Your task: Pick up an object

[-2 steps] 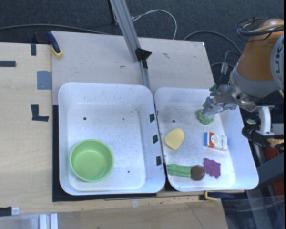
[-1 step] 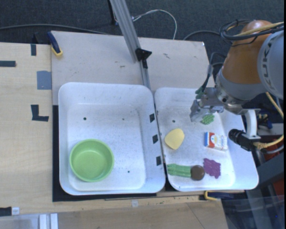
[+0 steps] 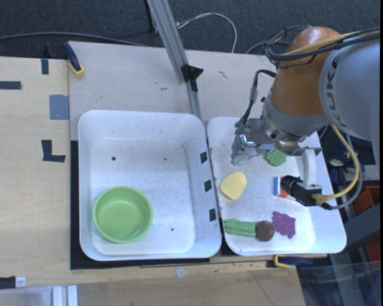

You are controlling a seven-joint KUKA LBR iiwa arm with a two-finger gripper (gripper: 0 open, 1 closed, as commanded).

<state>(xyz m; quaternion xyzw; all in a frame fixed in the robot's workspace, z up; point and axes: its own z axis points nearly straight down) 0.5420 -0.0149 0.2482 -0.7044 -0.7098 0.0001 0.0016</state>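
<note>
Metal claw [image 3: 244, 149] over the right bin [image 3: 325, 231], above a yellow piece [image 3: 233, 185].

Its fingers point down, slightly parted, nothing between them; the yellow piece lies just nearer. A descent from here could land short of it and close on air, or strike the bin divider at left. Around: a green knobbly thing [image 3: 276, 157] under the wrist, a purple piece [image 3: 284, 224], a green-and-brown toy [image 3: 249, 229], and a green bowl [image 3: 122, 214] in the left bin [image 3: 140, 132] on the counter [image 3: 25, 171].
</note>
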